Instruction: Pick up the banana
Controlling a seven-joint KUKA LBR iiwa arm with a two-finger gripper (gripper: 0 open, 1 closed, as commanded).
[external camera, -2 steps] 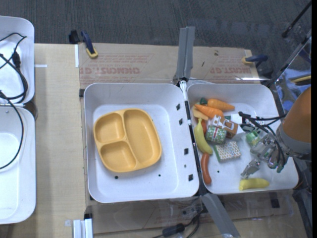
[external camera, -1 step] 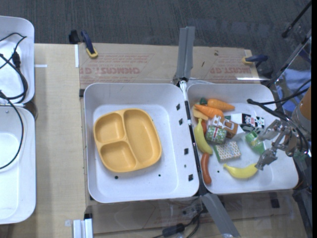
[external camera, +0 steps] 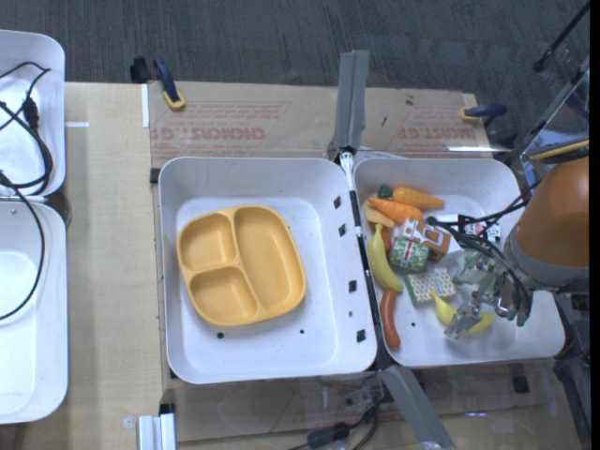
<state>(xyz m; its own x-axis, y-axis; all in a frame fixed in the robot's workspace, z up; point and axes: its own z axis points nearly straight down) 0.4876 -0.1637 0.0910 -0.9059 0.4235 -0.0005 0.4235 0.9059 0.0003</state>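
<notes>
bins (external camera: 253, 172): white plastic, smooth, slight sheen
divided plate (external camera: 242, 263): yellow plastic, matt, smooth
banana (external camera: 380, 262): yellow, smooth, looks like plastic, faint gloss
carrot (external camera: 416, 197): orange, smooth plastic look
worktop (external camera: 103, 204): pale wood, matt
cardboard sheet (external camera: 253, 129): brown, matt, red print
arm band (external camera: 561, 214): orange, glossy
gripper (external camera: 480, 300): bare metal, shiny
floor (external camera: 281, 17): dark grey carpet, rough weave
</notes>
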